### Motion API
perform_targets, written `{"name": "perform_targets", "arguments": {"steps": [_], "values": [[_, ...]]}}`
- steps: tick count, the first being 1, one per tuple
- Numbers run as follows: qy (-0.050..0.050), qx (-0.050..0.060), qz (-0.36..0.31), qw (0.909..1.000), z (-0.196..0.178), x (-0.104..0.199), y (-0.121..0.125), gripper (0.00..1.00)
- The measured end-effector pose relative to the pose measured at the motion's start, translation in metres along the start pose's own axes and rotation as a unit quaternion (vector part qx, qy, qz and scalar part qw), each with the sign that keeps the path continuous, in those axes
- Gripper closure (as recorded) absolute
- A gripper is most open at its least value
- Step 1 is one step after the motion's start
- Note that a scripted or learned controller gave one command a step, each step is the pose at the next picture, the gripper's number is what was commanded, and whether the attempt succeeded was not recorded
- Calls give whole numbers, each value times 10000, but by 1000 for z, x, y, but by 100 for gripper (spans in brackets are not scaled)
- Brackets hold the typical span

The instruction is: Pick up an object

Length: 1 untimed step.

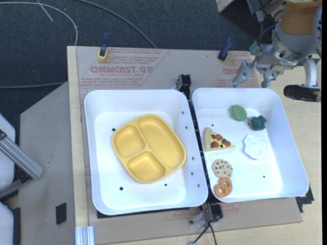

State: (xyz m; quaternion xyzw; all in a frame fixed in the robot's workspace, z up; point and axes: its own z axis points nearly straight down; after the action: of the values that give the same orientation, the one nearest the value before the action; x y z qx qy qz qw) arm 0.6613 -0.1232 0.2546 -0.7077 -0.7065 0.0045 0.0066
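So we're looking down at the table (127,65) with the two white bins side by side. The jaws (255,77) are hanging up past the far rim of the right bin (286,137), and we're seeing the two fingers (241,76) spread apart with nothing between them, so released and gripping nothing.

All the pickable stuff is sitting in that right bin, on the near side of the jaws. Closest to the jaws we're seeing a green leafy piece (238,112) with a darker green broccoli-looking piece (257,121) just beside it. A bit further from the jaws there's a white fried egg (254,147), and off toward the bin divider a pizza slice (216,139). Furthest from the jaws, toward the near rim, a cookie (222,167) and a pretzel (223,187) are lying close together, looking like they're touching or nearly so.

Well off to the side of the jaws, the left bin (97,137) is holding a yellow three-compartment tray (148,148), sitting at a tilt in the bin.

Nothing's lifted, everything's resting flat on the bin floors.
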Motion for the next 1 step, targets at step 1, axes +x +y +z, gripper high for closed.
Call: {"name": "perform_targets", "arguments": {"steps": [1], "values": [[-10,-71,-12,10000,-9,0,2,0]]}}
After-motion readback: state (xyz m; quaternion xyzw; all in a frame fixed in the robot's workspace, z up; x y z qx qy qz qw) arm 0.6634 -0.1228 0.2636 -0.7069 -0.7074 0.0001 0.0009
